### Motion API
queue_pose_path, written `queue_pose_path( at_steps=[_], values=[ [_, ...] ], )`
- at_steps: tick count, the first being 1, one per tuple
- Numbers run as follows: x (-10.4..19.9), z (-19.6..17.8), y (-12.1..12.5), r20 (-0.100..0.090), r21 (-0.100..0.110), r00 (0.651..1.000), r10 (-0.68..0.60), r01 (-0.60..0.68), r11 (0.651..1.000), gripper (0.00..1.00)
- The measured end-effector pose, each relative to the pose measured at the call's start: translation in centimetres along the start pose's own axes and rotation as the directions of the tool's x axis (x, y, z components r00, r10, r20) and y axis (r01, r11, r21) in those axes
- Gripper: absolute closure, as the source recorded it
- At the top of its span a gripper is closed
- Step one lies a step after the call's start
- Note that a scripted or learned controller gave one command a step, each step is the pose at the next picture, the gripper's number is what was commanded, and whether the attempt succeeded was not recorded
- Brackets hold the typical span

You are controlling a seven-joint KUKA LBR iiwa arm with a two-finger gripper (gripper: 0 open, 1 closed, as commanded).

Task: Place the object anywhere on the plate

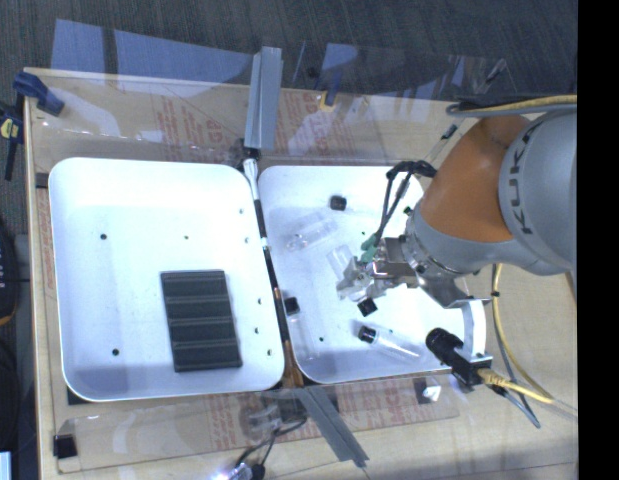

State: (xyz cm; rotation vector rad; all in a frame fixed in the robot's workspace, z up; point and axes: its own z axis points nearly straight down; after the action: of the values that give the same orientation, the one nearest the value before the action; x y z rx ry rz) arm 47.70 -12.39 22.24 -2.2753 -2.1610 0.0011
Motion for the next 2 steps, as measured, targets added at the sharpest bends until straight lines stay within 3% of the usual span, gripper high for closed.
queue_pose_path(
  at_steps=[1,2],
  values=[
    [7.9,2.0,1.6,0.0,0.004,0.991,0.132,-0.132,0.991,1.0],
    [19.3,3.2,-1.1,0.0,0.002,0.999,-0.042,0.042,0.999,1.0]
  ],
)
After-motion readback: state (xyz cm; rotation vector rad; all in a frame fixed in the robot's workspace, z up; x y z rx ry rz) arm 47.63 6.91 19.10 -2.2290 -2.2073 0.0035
